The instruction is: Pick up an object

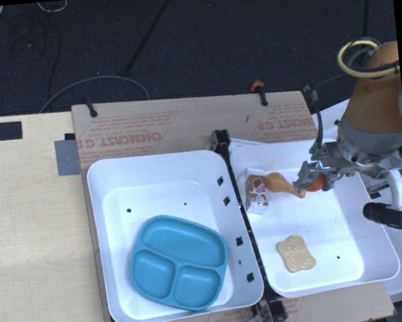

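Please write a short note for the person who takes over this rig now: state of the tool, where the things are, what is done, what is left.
Tool: low in the right bin, at the tan drumstick-shaped toy; open or shut cannot be judged.
Right bin also: small printed packet by the divider, tan biscuit-shaped piece nearer the front.
Left bin: blue divided plate.
Done: no lift visible.
Left: grasp and raise one object.

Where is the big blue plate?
The blue three-compartment plastic plate lies in the left white bin, toward its front, across the divider from the tan cracker-shaped piece.
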Action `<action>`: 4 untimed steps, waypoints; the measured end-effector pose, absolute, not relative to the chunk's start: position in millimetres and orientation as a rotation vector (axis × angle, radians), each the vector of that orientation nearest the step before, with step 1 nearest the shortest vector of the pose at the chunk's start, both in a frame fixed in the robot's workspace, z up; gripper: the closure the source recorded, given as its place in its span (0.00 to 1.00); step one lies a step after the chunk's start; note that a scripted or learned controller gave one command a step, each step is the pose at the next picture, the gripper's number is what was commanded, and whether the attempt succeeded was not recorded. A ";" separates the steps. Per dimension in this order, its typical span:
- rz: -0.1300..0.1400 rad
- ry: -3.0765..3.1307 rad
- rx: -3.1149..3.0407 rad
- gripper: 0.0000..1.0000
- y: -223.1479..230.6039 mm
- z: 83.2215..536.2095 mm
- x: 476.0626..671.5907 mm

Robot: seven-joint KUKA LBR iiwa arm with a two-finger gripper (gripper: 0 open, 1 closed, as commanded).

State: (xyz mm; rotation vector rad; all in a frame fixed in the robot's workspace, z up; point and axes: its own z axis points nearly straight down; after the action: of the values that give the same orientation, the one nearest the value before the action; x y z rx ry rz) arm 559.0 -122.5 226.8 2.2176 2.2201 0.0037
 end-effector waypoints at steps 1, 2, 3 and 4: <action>0.001 2.222 2.219 1.00 -123.6 261.5 559.6; -0.003 2.229 2.220 1.00 -80.3 246.7 572.8; 0.000 2.229 2.219 1.00 -29.7 250.9 585.1; -0.001 2.230 2.218 1.00 30.6 241.1 599.7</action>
State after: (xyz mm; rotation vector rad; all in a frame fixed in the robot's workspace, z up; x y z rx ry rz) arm 599.7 30.6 241.1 2.2181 2.2298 -0.0013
